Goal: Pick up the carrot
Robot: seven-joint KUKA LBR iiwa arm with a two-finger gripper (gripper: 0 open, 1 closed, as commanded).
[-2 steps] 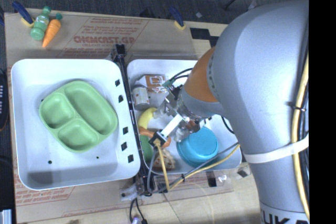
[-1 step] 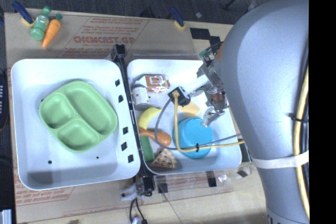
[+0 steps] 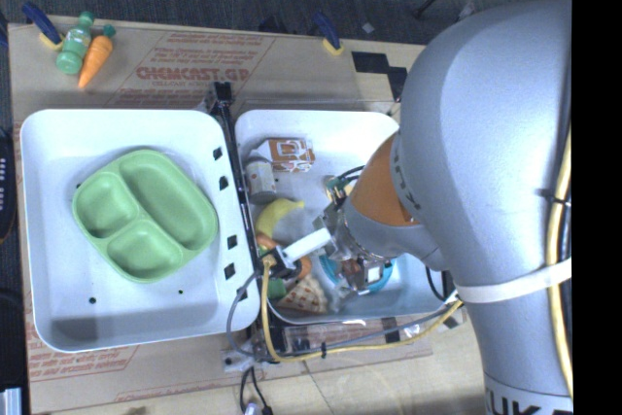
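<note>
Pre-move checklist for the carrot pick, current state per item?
1. Carrot located: ok. The carrot lies on the cardboard beyond the left bin, at the top left corner, beside a green toy bottle.
2. Hand near carrot: not ok. The hand is down in the right bin, among the clutter there.
3. Hand holding carrot: not ok. The carrot lies far from the hand.
4. Hand open or shut: cannot tell; the wrist hides it.
5. Carrot free to grasp: cannot tell. It lies close against the bottle.
6. Path over left bin: ok. The green divided plate lies flat and low.
</note>
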